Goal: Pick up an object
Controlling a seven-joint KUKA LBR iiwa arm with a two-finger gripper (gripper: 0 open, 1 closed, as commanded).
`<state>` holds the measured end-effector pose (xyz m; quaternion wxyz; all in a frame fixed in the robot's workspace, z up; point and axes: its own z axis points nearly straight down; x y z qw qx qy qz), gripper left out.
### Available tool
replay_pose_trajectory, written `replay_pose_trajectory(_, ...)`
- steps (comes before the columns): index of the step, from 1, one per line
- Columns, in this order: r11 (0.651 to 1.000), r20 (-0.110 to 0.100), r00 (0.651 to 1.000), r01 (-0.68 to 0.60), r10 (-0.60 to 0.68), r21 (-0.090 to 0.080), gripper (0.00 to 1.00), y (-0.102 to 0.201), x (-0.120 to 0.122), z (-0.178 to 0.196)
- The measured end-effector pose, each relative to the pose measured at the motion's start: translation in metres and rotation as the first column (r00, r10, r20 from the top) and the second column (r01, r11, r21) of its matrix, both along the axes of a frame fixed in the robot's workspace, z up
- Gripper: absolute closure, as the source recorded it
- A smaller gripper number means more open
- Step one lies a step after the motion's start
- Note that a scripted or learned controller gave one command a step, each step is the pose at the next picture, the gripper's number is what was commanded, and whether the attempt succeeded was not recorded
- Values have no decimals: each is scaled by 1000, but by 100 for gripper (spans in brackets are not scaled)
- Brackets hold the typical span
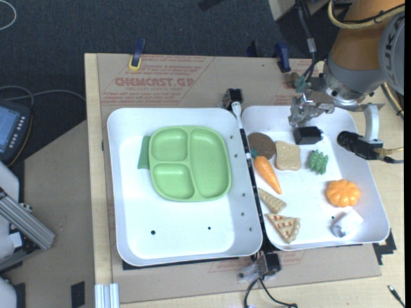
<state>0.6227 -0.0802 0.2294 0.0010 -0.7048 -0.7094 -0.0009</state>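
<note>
On the surface (192, 79): two shallow white bins sit side by side on brown board printed with red lettering.
Left bin (128, 204): holds a pale green divided plate (190, 163) with three compartments, lying towards the far side of the bin; a darker green piece pokes out from under the plate's left edge.
Right bin (369, 220): holds a scatter of toy food and small things.
Carrot (267, 174): orange, lying at a slant near the wall between the bins.
Brown round piece (259, 144): just above the carrot, touching the tan bread slice (288, 156) beside it.
Green leafy piece (317, 161): right of the bread slice, apart from it.
Orange pumpkin (342, 192): towards the bin's right side, well apart from the carrot.
Cone-like wafer (272, 201): below the carrot.
Pizza wedge (284, 226): near the front rim, just below the wafer.
White-and-blue object (345, 223): front right corner of the bin.
Black block (307, 134): at the far end of the right bin, directly under the pincer.
Arm: grey with an orange band, reaching in from the right.
Pincer (304, 115): poised over the far part of the right bin, just above the black block; whether its tips are apart or together I cannot tell.
</note>
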Motion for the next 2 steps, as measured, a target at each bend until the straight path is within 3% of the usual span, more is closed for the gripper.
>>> replay_pose_trajectory(1, 1000, -2, 1000, 6, -6, -2, 100, 3, 6, -14)
replay_pose_trajectory(2, 1000, 4, 1000, 7, -7, -3, 100, 1, 2, 6)
